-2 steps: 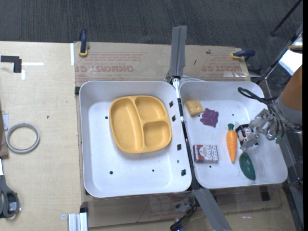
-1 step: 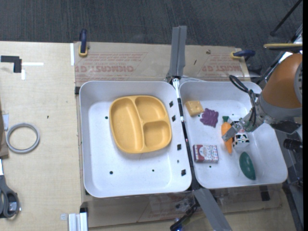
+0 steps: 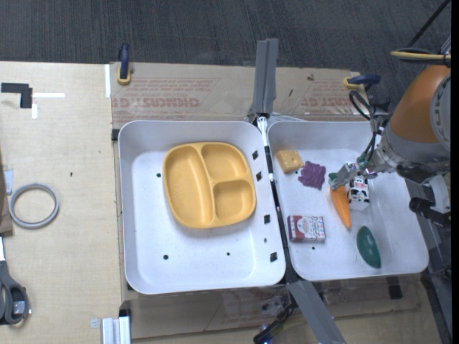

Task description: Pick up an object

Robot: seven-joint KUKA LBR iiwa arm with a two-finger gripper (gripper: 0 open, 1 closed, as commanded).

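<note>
In the right white bin (image 3: 401, 260), the hand (image 3: 356, 176) hung just above the orange plastic carrot's (image 3: 341, 206) top and a small black-and-white toy (image 3: 358, 191), its grip impossible to tell, near purple plastic grapes (image 3: 312, 174).

Both bins, the left bin (image 3: 136, 264) and the right bin (image 3: 401, 260), look like smooth white plastic with a slight sheen. The yellow divided plate (image 3: 188, 192) in the left one is matt plastic. In the right bin, the carrot (image 3: 341, 208) and the dark green piece (image 3: 368, 247) at lower right seem smooth and faintly glossy, the purple grape cluster (image 3: 312, 175) is bumpy, and the small carton (image 3: 307, 228) has a printed, paper-like face. The bench (image 3: 64, 278) at left is pale, matt wood. Behind the bins lies brown cardboard (image 3: 186, 95) with printed tape. The tape roll (image 3: 32, 205) at far left looks grey and dull. The arm's (image 3: 423, 113) orange band is glossy.
</note>
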